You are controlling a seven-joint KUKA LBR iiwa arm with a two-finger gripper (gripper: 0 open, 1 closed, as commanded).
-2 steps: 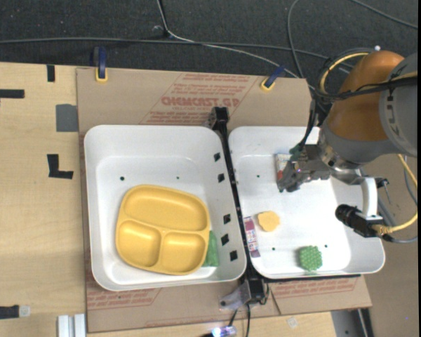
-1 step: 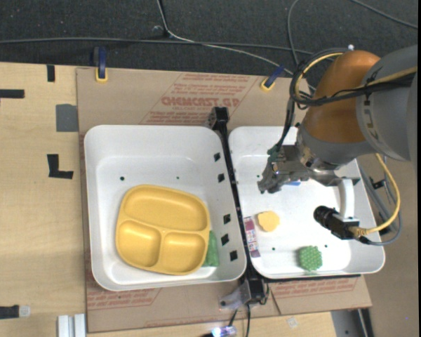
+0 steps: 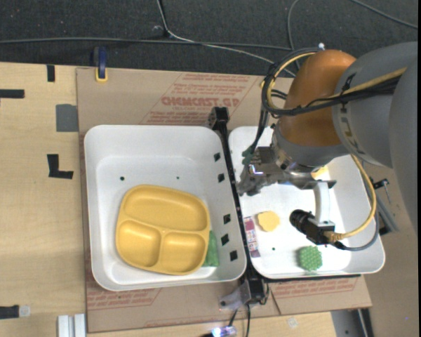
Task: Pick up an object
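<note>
The arm reaches in from the right over the right bin (image 3: pixel 358 262). Its gripper (image 3: pixel 256 176) hangs low at that bin's left side, close to the divider between the bins. Whether anything sits between its fingers cannot be made out from above. Just below the gripper a small yellow piece (image 3: pixel 269 221) lies on the bin floor. A green round knobbly object (image 3: pixel 309 258) rests near the bin's front edge. A pink and white packet (image 3: pixel 250 232) leans against the bin's left wall.
The left bin (image 3: pixel 105 146) holds a yellow three-compartment tray (image 3: pixel 161 228) with a green item (image 3: pixel 212 250) tucked at its right edge. Both bins stand on brown cardboard (image 3: pixel 189 97) over the wooden bench.
</note>
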